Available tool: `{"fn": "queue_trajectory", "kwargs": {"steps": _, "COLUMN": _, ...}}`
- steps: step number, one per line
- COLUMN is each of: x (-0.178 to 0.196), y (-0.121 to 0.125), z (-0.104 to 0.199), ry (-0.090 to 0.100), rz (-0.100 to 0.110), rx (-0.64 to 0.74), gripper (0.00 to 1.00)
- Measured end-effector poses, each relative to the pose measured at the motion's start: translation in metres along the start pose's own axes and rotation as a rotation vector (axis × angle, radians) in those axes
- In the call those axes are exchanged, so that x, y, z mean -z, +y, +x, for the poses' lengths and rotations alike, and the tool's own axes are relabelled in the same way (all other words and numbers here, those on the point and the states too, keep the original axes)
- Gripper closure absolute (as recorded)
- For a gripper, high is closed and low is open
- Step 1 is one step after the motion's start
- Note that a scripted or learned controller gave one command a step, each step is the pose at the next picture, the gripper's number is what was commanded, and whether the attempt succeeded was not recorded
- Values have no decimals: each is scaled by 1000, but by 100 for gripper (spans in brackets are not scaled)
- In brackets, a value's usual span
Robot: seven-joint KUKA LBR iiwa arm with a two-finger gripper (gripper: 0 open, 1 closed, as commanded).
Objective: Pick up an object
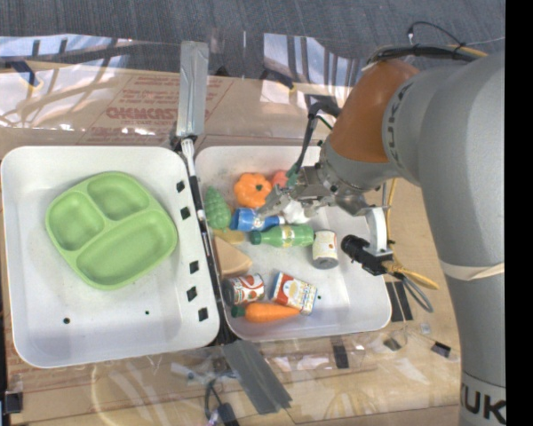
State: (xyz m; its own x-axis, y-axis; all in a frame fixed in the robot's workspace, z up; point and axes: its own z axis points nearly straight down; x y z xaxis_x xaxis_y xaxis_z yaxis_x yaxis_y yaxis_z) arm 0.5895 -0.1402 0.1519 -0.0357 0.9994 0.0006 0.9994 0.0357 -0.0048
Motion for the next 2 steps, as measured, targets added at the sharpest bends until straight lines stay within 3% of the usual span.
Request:
{"fn": "queue_trajectory", "kwargs": {"steps": 1, "x": -63, "y": -19, "z": -2, "ry": 1, "rz": -1, "rx": 57, "gripper": 0}}
{"fn": "queue_trajectory", "kwargs": {"steps": 2, "x": -56, "y": -20, "z": -2, "ry": 1, "rz": 4, "rx": 61, "gripper": 100}}
